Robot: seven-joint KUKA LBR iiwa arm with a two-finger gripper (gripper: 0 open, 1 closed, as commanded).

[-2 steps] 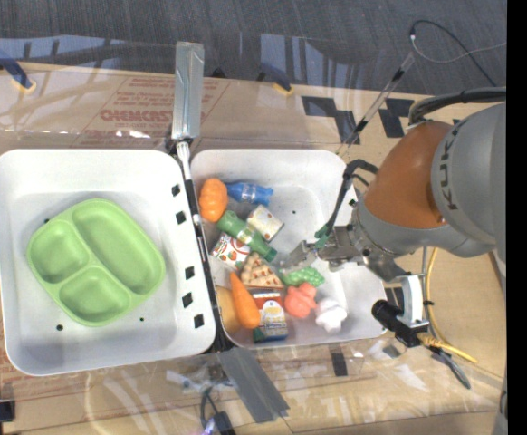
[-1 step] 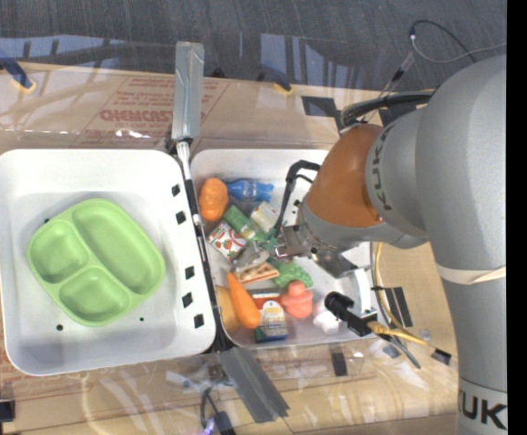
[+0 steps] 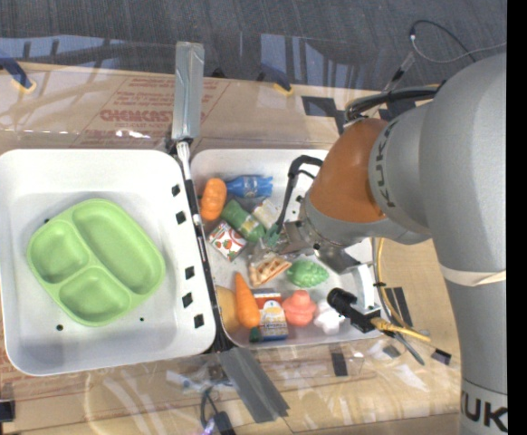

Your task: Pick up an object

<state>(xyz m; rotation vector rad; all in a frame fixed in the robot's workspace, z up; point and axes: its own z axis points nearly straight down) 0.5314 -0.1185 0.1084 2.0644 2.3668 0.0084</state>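
Closest to you is the big grey KUKA arm (image 3: 467,216) coming in from the right, orange band (image 3: 349,175) sitting right over the right-hand bin (image 3: 245,163), so it blocks a fair chunk of what you'd want to see. The end effector (image 3: 286,239) is down low in the middle of that bin, in among the toy food, and honestly you can't tell whether it's spread apart or closed, or whether it has anything; the wrist covers it. The pile is all in the right bin: an orange fruit (image 3: 213,198) and a blue wrapper (image 3: 250,186) toward the back, a green can (image 3: 242,219) and a small red-and-white carton (image 3: 227,241) just left of the end effector, a waffle-like piece (image 3: 269,269) and a green leafy thing (image 3: 308,273) right below it, then a carrot (image 3: 244,301), a little box (image 3: 269,313) and a pink-red fruit (image 3: 300,309) along the near side. My guess is the waffle piece or the can is the likeliest target, being nearly underneath, while the carrot lies off toward the near-left with its long axis running roughly front to back. The left bin (image 3: 19,333) just holds a green divided plate (image 3: 96,261). Both bins sit on a table (image 3: 110,107) covered in cardboard and clear plastic, with dark carpet (image 3: 245,7) beyond.
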